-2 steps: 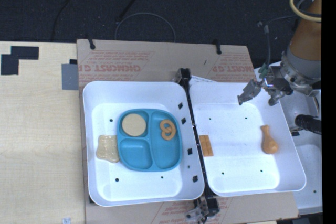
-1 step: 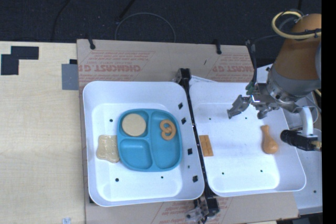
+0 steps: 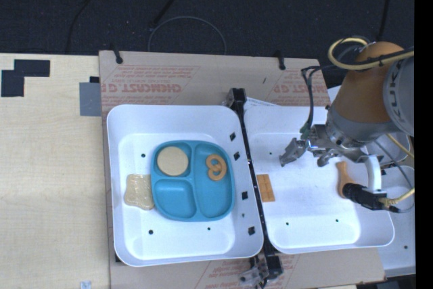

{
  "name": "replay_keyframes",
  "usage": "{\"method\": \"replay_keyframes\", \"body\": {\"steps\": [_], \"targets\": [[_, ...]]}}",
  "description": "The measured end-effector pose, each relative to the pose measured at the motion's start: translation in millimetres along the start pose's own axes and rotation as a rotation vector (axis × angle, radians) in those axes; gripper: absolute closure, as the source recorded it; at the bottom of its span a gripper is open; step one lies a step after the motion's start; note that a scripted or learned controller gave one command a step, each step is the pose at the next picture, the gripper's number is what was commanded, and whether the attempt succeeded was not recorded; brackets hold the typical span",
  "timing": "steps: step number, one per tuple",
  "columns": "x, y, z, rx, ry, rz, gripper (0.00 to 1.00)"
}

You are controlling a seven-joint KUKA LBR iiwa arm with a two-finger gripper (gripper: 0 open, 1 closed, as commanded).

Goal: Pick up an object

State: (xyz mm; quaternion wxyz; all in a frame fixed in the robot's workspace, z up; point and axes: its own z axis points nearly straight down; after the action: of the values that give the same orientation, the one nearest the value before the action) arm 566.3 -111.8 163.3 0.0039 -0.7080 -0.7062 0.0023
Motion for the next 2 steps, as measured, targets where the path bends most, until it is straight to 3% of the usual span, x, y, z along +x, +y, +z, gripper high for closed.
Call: {"method": "replay_keyframes", "body": {"steps": [1, 2], "targets": [[-1.9, 6.2, 61.0, 0.000, -0.001, -0.001, 0.00], [-3.4, 6.4, 47.8, -0.002, -0.001, 0.004, 1.00]]}}
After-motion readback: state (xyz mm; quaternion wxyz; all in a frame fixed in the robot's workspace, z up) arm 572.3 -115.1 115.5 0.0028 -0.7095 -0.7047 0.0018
